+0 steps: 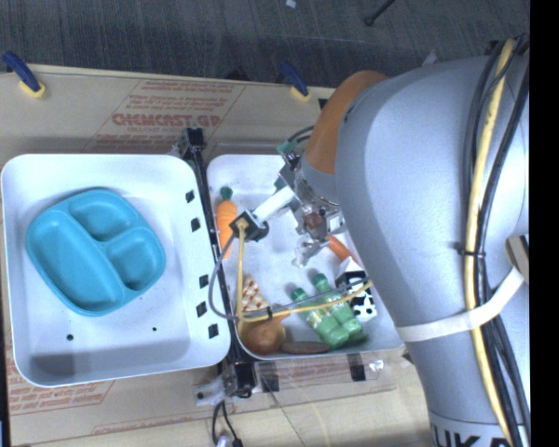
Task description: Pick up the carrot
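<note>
Hanging over the right bin [261, 170], gripper [309, 236] with fingers parted, gripping nothing. Carrot [225, 222] lying at the bin's left wall, left of the gripper, near a yellow cable [225, 277]. Risking snagging that cable, or closing short.

The bench [65, 101] is seen covered by printed brown cardboard [168, 110], which is pinned at the far edge by blue clamps [23, 74]. Two white bins are set on it side by side: left bin [37, 343], right bin [247, 170], rims touching.
</note>
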`<state>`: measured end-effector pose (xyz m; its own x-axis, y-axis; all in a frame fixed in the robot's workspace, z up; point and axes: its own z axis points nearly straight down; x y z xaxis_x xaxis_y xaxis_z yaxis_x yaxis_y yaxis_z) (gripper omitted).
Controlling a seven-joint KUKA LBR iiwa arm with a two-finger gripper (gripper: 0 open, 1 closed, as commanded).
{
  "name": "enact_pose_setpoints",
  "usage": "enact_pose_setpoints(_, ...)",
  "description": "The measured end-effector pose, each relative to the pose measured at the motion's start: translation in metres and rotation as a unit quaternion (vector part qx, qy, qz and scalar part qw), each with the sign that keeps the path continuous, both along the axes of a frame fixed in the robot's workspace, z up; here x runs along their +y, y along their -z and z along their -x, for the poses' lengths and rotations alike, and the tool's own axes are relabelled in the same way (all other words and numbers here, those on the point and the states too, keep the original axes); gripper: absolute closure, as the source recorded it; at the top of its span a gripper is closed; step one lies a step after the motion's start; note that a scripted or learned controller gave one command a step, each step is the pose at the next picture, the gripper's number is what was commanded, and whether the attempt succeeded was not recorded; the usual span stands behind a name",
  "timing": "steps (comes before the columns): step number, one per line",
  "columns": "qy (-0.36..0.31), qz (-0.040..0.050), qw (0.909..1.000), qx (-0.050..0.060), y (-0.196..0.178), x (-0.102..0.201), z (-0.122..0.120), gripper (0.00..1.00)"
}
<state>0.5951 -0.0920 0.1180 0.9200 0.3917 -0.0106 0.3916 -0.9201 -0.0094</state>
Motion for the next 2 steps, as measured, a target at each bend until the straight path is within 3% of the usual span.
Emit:
enact_pose_setpoints(1, 0.065, 0.0012, 0.9979, -0.001, 0.027, -0.008, -0.053, 0.00)
enact_pose_setpoints(2, 0.094, 0.0007, 0.9956, 0.001, 0.028, 0.003, 0.051, 0.00)
